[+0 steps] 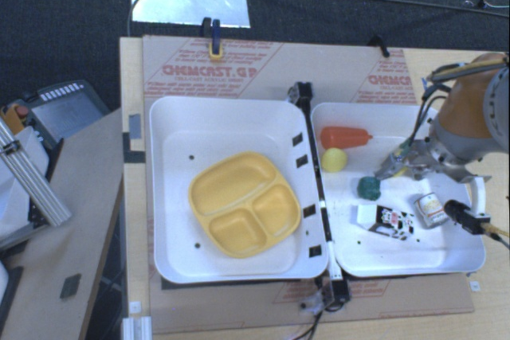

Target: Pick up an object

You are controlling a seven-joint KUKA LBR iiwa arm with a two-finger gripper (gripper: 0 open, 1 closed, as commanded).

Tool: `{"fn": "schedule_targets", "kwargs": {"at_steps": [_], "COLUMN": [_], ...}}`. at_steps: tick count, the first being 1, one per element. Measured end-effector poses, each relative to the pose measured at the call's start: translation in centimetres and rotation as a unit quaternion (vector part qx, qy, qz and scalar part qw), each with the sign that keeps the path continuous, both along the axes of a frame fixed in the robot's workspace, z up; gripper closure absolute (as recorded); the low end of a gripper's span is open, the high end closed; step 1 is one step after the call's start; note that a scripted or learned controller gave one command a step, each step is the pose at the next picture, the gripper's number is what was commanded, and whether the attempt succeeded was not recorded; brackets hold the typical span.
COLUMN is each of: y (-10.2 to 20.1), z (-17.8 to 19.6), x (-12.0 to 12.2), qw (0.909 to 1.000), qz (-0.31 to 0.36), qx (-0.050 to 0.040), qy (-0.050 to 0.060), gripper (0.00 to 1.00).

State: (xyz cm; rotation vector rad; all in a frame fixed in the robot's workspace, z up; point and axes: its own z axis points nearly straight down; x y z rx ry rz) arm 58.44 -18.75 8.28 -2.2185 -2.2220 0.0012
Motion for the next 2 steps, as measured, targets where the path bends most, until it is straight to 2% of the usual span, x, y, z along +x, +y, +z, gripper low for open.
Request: {"fn": "schedule_targets", "kwargs": {"at_steps": [1,2], "y": [-0.1,0.8], "z": [1.4,7.2], "x": [0.2,0.0], "qw": [1.0,1.0], "qz": [0.0,0.002], "qx": [-0.001,-0.001], "qy": [-0.003,-0.004], "gripper": [1.0,1.0]}}
